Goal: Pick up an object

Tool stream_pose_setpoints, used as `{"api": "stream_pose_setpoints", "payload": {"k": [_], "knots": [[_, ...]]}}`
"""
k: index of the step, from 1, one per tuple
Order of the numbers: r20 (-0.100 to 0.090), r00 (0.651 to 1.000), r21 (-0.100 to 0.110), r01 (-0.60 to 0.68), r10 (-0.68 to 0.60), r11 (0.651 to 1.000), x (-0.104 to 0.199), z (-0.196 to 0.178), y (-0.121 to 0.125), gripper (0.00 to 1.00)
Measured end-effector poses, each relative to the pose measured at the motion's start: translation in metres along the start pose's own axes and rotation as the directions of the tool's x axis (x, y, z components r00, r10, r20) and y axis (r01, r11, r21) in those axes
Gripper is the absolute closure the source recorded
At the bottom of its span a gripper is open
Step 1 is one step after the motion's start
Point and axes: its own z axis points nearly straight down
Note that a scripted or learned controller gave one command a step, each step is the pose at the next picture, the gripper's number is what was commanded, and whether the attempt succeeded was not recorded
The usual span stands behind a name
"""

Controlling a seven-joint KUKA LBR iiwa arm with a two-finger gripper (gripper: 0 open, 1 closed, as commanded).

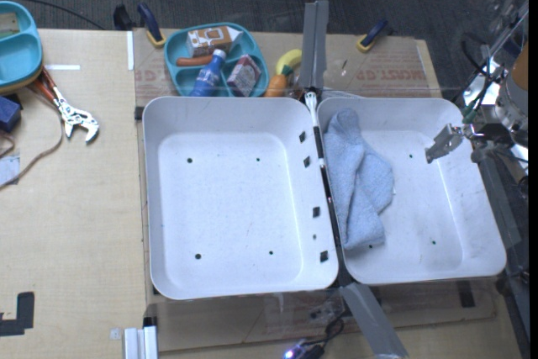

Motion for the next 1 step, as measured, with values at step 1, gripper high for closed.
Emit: {"api": "stream_pose_setpoints", "payload": {"k": [1], "knots": [[0.000,0.992,0.000,-0.123,0.123,0.992,0.0726,0.1389,-0.0208,0.00]]}}
